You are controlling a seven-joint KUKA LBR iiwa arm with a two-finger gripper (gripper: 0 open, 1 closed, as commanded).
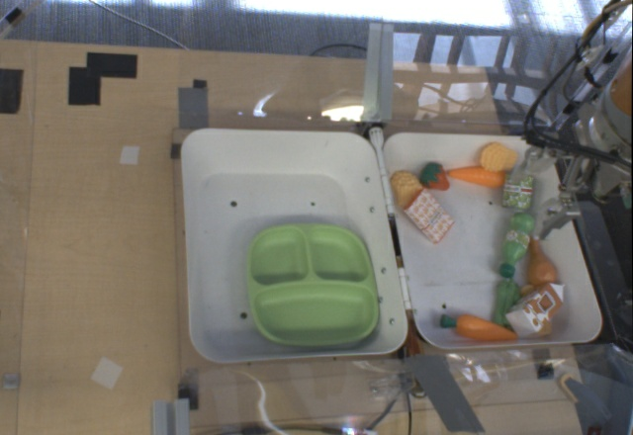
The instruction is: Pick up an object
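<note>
Metal claw hangs open and empty over the right bin, just beside a green carton

At the right edge of the frame, the robot arm appears as a pale grey, rounded metal body, partly cut off by the picture's border. Several thin black cables loop in curves across its upper part, running from the top right corner down toward the wrist. Below them sits a silvery, boxy wrist section with dark joints and small metal fittings. From it hangs the gripper, made of slim grey metal fingers with a shiny, slightly reflective finish. A dark, flat piece lies along the arm's lower side, near the right border.
</note>
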